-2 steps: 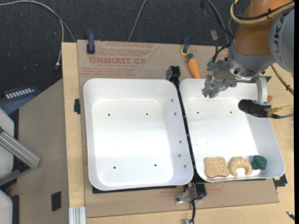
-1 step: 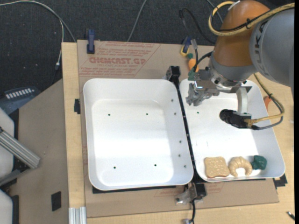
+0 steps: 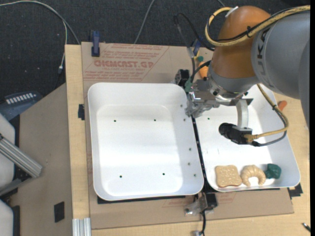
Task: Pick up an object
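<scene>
Along the near edge of the right bin (image 3: 290, 161) lie three things in a row: one tan square biscuit (image 3: 228, 176), one croissant (image 3: 253, 174) touching it, and one small teal lump (image 3: 273, 170) just beside that. Two white bins sit side by side; the left bin (image 3: 142, 90) adjoins the right. The arm (image 3: 246, 43) covers the right bin's far part, its end effector (image 3: 196, 102) over the shared rim, well apart from the three things. Released or clenched, I cannot tell. One printed cardboard sheet (image 3: 129, 63) and one blue clamp (image 3: 95, 43) are on the worktop (image 3: 74, 132).
</scene>
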`<state>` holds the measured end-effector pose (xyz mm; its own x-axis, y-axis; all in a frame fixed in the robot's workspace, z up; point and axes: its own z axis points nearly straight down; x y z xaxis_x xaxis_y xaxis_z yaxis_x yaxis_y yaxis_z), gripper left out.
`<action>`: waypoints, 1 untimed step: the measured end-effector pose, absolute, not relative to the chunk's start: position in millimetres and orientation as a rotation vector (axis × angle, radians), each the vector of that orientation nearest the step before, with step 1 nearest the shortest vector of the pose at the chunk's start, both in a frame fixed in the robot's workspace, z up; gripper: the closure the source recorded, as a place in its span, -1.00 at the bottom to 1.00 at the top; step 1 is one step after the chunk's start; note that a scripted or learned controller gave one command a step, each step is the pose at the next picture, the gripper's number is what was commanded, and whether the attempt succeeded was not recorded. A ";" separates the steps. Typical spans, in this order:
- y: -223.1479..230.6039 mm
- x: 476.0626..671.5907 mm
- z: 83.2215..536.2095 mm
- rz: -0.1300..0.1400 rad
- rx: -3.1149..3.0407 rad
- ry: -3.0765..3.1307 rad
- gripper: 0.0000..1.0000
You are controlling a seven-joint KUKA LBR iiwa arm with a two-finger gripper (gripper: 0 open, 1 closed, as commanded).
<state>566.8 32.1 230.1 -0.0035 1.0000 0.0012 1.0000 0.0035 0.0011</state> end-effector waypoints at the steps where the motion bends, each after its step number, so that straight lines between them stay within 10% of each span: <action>1: 73.8 554.7 226.2 -0.001 -2.216 -2.225 1.00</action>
<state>554.7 73.8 226.2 -0.0037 1.0000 0.0013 1.0000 0.0037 -0.0003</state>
